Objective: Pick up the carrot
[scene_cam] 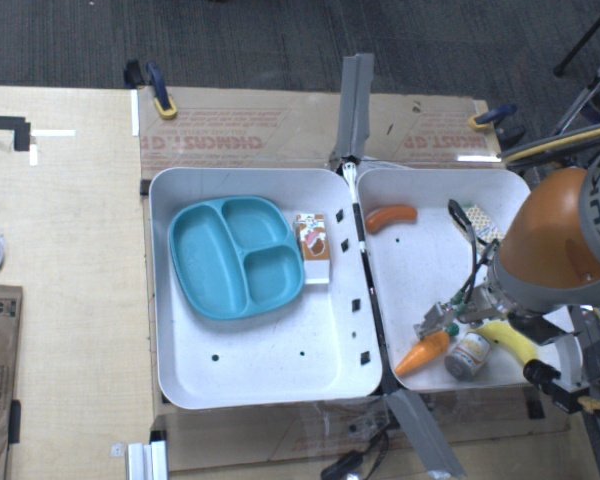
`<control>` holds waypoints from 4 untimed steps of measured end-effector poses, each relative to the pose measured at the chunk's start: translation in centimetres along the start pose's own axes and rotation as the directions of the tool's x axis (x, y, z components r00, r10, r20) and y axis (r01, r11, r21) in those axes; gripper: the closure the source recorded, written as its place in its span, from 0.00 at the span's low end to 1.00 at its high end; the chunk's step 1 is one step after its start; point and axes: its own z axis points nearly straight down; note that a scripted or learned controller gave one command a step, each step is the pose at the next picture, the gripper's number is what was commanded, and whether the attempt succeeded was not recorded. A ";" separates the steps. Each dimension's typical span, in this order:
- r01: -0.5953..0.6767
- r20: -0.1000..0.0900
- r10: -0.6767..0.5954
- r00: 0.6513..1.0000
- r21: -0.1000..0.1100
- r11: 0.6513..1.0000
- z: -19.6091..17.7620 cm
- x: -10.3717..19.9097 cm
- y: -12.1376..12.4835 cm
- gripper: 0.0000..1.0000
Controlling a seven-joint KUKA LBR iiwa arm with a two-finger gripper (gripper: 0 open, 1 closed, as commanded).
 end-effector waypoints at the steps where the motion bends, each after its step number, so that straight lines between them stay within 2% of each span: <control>1: -0.005 0.001 0.005 1.000 0.000 1.000 -0.9 -0.1 0.0 1.00; 2: -0.004 0.001 0.004 1.000 0.000 1.000 -0.9 -0.1 0.0 0.00; 3: 0.000 0.000 0.000 1.000 0.000 1.000 0.9 1.3 0.2 0.00; 4: -0.006 0.001 0.006 1.000 0.000 1.000 0.0 1.2 0.2 1.00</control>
